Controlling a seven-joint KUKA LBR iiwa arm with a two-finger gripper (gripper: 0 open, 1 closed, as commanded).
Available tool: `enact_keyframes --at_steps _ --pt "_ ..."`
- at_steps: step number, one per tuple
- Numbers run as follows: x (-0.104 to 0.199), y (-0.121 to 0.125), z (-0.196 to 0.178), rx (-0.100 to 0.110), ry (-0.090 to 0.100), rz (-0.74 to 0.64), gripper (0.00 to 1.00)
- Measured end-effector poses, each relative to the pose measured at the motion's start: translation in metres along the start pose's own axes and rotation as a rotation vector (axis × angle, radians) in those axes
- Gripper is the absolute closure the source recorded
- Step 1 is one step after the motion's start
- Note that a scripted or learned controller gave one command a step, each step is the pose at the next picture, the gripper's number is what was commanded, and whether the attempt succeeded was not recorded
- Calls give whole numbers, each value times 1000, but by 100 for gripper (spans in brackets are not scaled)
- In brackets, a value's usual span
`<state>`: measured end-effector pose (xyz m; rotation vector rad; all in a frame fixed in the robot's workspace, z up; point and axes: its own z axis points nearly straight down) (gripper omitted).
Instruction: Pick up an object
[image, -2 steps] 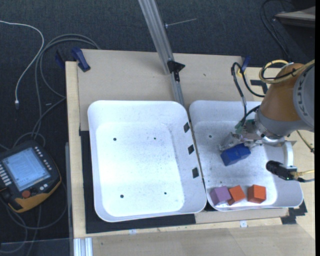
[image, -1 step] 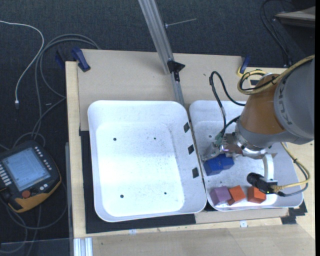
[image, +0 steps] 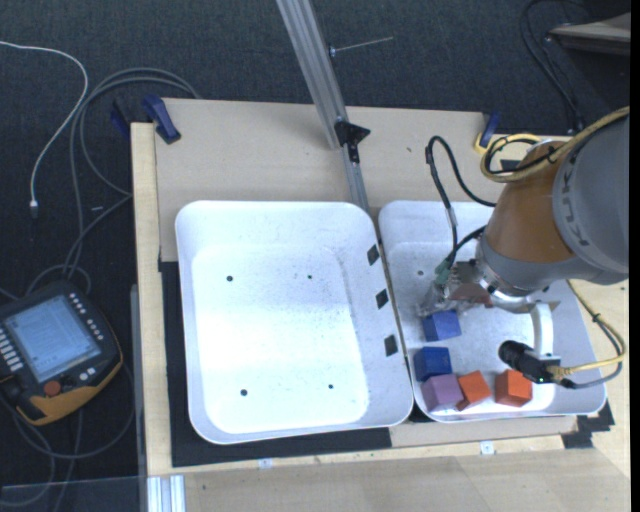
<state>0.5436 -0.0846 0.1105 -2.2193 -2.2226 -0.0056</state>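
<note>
In the right bin (image: 402, 235), the gripper (image: 447, 293) hangs low, just above and a little to the far side of a blue block (image: 441, 326). The wrist hides the tip from this angle, so I cannot tell whether it's open or closed. Nothing is visibly held.

That blue block looks like the target, i.e. it's the thing nearest the tool. It lies on the bin floor about mid-bin, closer to the left wall, and is turned at a slant vs. the bin's sides.

To grasp it well:
- Centre the tool over the block first, since it seems offset toward the far side.
- Turn the wrist so the grip lands on two flat opposite faces, not on corners.
- Go straight down w/ the gripper open wide enough to clear both sides.
- Close only once it's low around the block, then lift straight up.

A 2nd blue block (image: 432, 361) sits just beside the target on the near side, and I can't tell if they touch. Keep the grip axis off that side, or the descent may shove it.

Further out, a purple block (image: 440, 391) sits right below the 2nd blue one, w/ an orange block (image: 473, 388) against it. A red-orange block (image: 513, 387) lies near those, all along the near wall and, I'd judge, clear of this grasp.
</note>
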Motion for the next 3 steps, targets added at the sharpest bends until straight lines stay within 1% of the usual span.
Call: enact_keyframes --at_steps 1,2,3 --pt "5 35 -94 -8 -4 -2 100" --pt "91 73 -89 -1 0 -8 100" --pt "179 107 -110 -2 1 -8 100"
